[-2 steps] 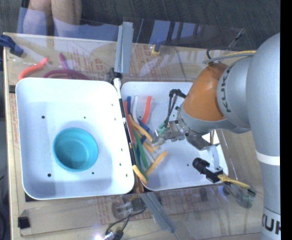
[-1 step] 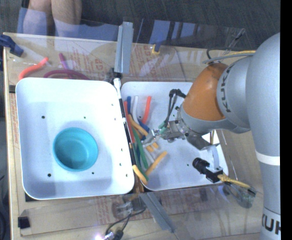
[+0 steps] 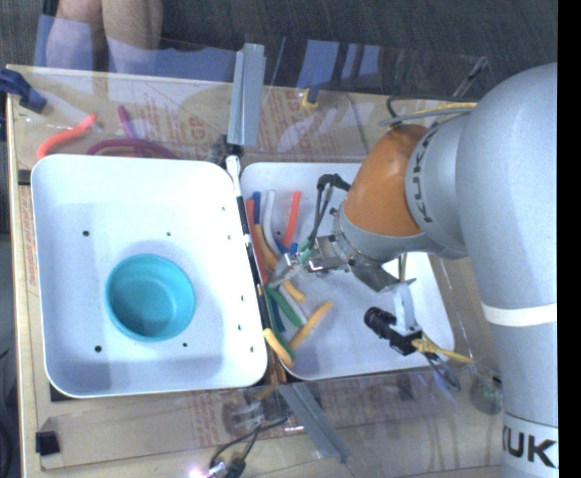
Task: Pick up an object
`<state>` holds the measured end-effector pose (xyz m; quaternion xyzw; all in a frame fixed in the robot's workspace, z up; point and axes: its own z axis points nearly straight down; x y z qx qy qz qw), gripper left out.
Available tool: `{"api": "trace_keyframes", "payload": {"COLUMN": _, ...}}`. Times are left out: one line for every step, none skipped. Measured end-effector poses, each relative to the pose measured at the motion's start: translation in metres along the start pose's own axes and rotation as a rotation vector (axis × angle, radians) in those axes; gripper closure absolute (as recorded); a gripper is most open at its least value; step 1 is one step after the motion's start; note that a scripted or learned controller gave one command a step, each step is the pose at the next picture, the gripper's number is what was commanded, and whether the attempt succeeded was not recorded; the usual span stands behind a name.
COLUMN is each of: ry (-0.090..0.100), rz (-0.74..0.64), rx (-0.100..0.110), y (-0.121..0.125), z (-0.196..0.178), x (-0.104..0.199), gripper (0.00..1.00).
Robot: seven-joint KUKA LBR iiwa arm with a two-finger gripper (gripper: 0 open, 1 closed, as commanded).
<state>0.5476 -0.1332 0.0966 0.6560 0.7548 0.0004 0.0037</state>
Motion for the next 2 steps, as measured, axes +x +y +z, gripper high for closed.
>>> {"api": "trace_keyframes", "payload": {"ry": 0.022, "rz": -0.013, "rx": 0.009, "y": 0.001, "z": -0.008, "x": 0.011, "gripper": 1.00}}
{"api": "trace_keyframes", "payload": {"ry": 0.006, "rz": 0.107, "rx": 0.009, "y": 0.049, "z": -0.095, "x": 0.052, "gripper": 1.00}}
